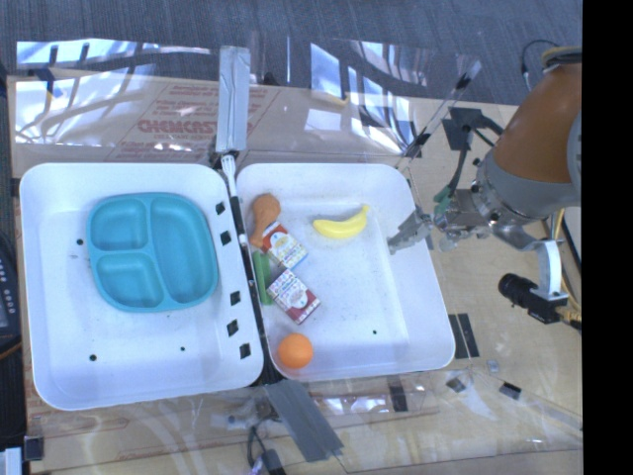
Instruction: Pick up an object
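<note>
- Looking down on two white bins side by side on the desk [514,404]; left bin [49,354], right bin [420,315].
- Left bin: blue divided plate [153,250] lying flat, a little toward the far side, three compartments.
- Right bin, along its left wall, far to near: brown drumstick-shaped toy [263,213], small printed carton [284,246] just beside it, green piece [261,268] against the wall and partly under the cartons, second printed carton [295,296], then orange ball [294,350] near the front corner, apart from the cartons.
- Yellow banana [342,225] alone in the far middle of the right bin, curved ends upward in view, well apart from the left cluster.
- Arm entering from the right, orange band [544,117] above grey wrist [529,191].
- Gripper [407,233] at the right rim of the right bin, level with the banana, near it but not touching.
- Fingers: too small and dark against the rim; cannot tell wide or narrow. Nothing seen between them.
- Black cables and brackets behind the wrist, over bare desk.
</note>
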`<state>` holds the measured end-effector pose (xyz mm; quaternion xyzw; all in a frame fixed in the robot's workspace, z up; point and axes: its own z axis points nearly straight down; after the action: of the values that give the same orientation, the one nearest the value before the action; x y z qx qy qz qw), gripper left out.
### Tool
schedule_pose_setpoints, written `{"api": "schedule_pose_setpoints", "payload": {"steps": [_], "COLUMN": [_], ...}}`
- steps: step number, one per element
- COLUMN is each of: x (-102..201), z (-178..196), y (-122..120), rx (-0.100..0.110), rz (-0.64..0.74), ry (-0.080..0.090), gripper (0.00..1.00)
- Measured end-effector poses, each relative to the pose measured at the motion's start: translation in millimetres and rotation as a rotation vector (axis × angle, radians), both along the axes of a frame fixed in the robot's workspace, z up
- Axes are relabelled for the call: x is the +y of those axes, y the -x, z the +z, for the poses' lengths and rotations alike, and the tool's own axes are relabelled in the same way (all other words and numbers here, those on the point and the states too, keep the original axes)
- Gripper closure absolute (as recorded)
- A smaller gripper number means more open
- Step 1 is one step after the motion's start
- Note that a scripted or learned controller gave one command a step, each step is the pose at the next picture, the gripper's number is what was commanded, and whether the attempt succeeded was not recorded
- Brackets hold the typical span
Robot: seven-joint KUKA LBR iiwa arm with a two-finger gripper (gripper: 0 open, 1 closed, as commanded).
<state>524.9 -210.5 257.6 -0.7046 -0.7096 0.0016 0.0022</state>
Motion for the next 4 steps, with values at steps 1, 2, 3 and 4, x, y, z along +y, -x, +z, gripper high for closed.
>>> {"api": "schedule_pose_setpoints", "payload": {"steps": [1,2,3,4], "x": [1,40,40,84], "z": [-108,-163,-162,-166], "y": [-57,-122,-122,-132], "rx": [0.003,0.0,-0.001,0.0], "rz": [-0.053,0.044,0.044,0.154], "ry": [-0.001,-0.001,-0.001,-0.002], "gripper": [0.0,0.0,0.0,0.0]}}
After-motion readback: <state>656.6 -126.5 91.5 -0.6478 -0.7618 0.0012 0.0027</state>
